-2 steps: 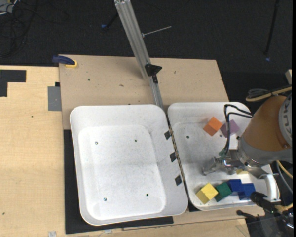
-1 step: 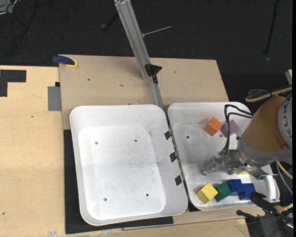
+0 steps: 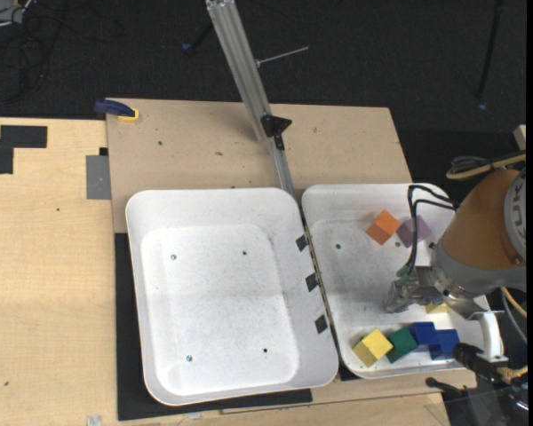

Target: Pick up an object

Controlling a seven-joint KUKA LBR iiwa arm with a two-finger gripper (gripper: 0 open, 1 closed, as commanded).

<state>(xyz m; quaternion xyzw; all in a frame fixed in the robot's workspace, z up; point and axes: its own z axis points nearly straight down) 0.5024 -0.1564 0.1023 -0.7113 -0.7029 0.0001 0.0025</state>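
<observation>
The yellow block [image 3: 371,347] waits by the right bin's [image 3: 338,207] front edge, not yet picked; the hand [image 3: 407,293] hangs near, grip unclear, and must drop onto one.

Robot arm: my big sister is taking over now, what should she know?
Gripper: down low in the right bin, over bare floor; whether it is open or shut is not clear, and nothing visibly sits in it.
Things: orange block and purple block near the bin's far side; yellow block, green block and blue block along the near edge.
Done: nothing picked up.
Left: grab any one block and lift it.
</observation>
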